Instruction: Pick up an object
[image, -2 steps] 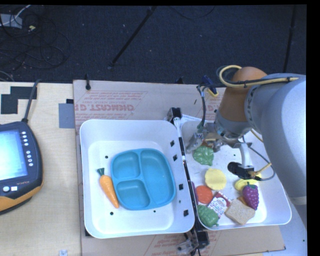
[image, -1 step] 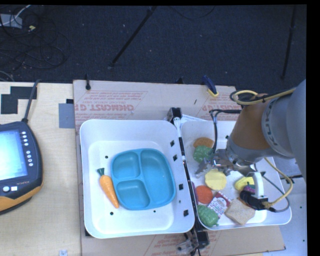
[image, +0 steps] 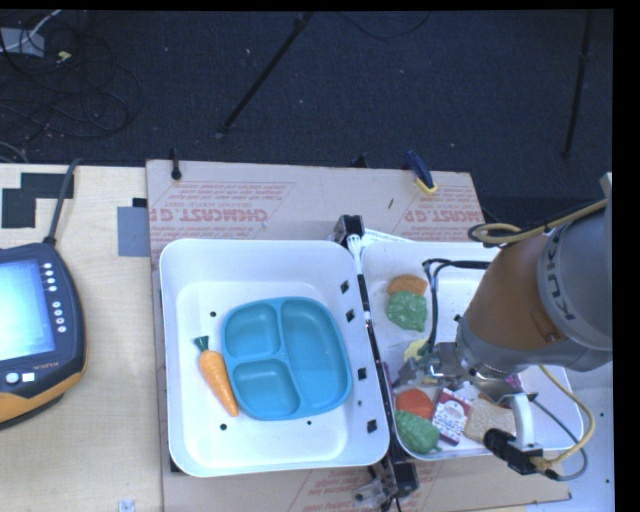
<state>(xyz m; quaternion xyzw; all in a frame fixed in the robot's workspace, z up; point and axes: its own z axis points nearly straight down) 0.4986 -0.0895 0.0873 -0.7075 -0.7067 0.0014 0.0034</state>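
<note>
The right bin (image: 455, 275) holds several toy foods. A green leafy piece (image: 407, 312) lies near its left wall with an orange piece (image: 407, 285) just behind it. At the front lie a red round piece (image: 414, 402), a green lump (image: 419, 433), a red-and-white packet (image: 455, 415) and a tan cracker (image: 481, 423). My gripper (image: 430, 366) is down inside this bin, between the green leafy piece and the red piece. The arm's orange band (image: 510, 295) and grey wrist cover the bin's middle.
The left bin (image: 190, 400) holds a blue divided plate (image: 285, 357) and a toy carrot (image: 216, 376) beside it. A black divider (image: 365, 330) runs between the bins. A teach pendant (image: 30, 320) lies at the far left. Cables (image: 560, 450) trail by the right bin's front corner.
</note>
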